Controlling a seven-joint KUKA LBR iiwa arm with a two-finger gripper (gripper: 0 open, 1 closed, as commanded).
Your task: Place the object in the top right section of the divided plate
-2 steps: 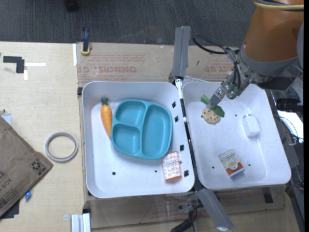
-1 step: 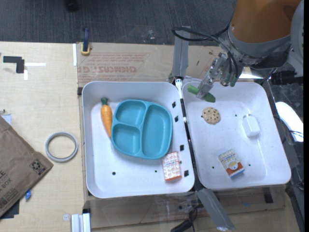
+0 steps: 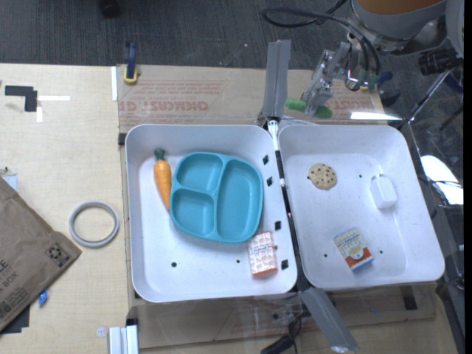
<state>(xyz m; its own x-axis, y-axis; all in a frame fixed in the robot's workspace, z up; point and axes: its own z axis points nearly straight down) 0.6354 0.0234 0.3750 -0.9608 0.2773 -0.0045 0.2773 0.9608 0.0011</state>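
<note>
Above the far edge of the right bin (image 3: pixel 413 161), the gripper (image 3: pixel 322 94) hangs with its fingers pointing down and to the left; whether they are apart or together cannot be told from this angle, and nothing shows between them. Just beside their tips lies a small green piece (image 3: pixel 295 105) on the cardboard behind the bins. The grey arm (image 3: pixel 391 21) with its orange band rises from the gripper toward the upper right.

In the right bin lie a cookie (image 3: pixel 322 175) near the far left corner, a white block (image 3: pixel 383 192) to its right, and a small carton (image 3: pixel 352 249) nearer the front. In the left bin (image 3: pixel 140 220) sits the blue divided plate (image 3: pixel 217 195), with a carrot (image 3: pixel 162 178) just beside its left rim and a small pink box (image 3: pixel 262 254) near its front right edge. A roll of tape (image 3: pixel 94 223) lies on the bench, left of the bins.
</note>
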